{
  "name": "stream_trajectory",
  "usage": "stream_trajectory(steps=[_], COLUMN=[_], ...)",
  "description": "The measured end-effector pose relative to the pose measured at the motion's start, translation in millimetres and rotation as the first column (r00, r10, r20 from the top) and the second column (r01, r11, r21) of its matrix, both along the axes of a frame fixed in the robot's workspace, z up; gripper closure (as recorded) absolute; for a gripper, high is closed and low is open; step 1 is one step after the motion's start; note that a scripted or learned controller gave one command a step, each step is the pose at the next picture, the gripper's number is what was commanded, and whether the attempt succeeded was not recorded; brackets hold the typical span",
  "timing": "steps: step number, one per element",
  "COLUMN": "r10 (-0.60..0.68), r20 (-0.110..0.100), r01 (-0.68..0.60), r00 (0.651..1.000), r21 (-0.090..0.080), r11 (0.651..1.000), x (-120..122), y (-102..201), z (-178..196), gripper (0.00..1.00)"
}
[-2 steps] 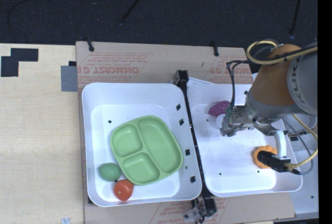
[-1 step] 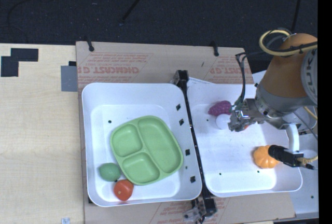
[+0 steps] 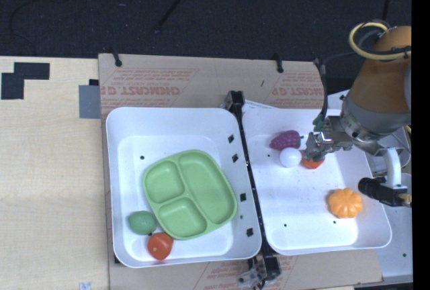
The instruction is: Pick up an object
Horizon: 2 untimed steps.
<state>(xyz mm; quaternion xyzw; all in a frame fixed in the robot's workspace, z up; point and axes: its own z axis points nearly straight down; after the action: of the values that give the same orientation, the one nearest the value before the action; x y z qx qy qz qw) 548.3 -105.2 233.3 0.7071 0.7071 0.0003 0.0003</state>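
Two white bins (image 3: 121, 148) sit on cardboard (image 3: 175, 84) over a pale wooden bench (image 3: 47, 174).

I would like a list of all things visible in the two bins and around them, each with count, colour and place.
Bins: two, white, side by side on the bench.
Divided plate: one, light green, left bin.
Green piece: one, left bin, at the plate's lower left.
Red tomato: one, left bin, near front edge.
Purple piece: one, right bin, upper part.
White ball: one, just below the purple piece.
Orange-red piece: one, under the gripper.
Orange pumpkin: one, right bin, lower right.
Gripper: one, over the right bin.
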Motion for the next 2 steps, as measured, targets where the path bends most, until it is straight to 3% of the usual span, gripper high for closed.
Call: stream_trajectory(steps=[2], r10=[0.004], r20=[-0.005], r01=[-0.004], r00=[1.0], r21=[0.002], r11=[1.0], x=[-15.0], y=[110.8], z=[-4.0], gripper=[1.0])
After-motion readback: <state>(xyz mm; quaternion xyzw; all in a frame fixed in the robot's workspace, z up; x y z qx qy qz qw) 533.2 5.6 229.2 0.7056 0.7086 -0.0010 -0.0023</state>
